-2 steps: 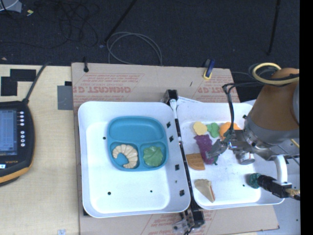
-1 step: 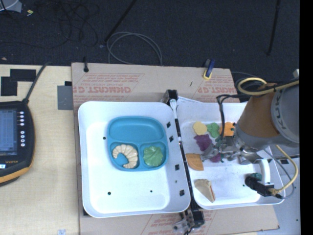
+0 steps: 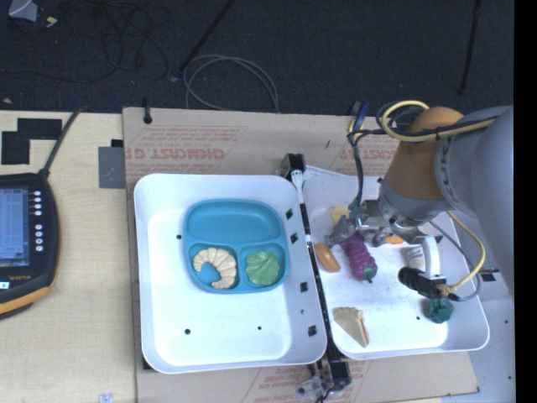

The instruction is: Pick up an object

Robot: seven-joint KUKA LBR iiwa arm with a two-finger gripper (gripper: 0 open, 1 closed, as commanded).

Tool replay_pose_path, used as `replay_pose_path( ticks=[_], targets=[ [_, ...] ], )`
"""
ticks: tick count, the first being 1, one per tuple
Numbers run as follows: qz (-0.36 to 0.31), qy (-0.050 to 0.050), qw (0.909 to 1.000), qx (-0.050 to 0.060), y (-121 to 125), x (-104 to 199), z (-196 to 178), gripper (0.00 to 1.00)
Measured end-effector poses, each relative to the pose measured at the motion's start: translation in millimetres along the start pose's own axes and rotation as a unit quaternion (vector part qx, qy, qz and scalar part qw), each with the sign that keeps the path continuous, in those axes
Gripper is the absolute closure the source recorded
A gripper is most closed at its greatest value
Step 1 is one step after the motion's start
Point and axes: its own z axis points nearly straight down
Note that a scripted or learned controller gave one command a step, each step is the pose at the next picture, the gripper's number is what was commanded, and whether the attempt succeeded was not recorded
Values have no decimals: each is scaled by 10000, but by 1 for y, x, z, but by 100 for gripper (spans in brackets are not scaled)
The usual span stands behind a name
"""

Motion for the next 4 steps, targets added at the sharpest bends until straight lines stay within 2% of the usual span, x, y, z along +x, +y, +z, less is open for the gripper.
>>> replay_pose_path(
  ticks=[1,2,3,4],
  targets=[
    [8,0,10000,7,39,17,0,0],
    [31,4,10000,54,-21,8,1,0],
    [42,4,10000,42,-19,7,-9,100],
    [47,3,10000,43,-19,7,-9,0]
  ],
)
